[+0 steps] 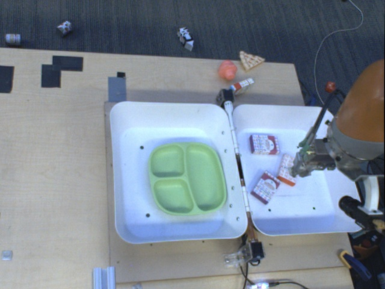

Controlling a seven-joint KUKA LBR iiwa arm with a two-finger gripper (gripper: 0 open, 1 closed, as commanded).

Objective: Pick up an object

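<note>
Down front by the bench edge just cable clutter [249,254], further up the gripper [299,166] hanging over the right bin [313,218], can't tell its state, touching or just above a small packet [286,169]; probably light, flat, crinkly, best pinched across the narrow edges, its far end hidden.

At the right edge of the frame, the arm [364,110] shows a broad rounded orange band over a grey wrist section. Below it sits darker grey metal hardware ending in the gripper [299,161]. A thin dark cable runs diagonally alongside, with black parts lower right.
</note>
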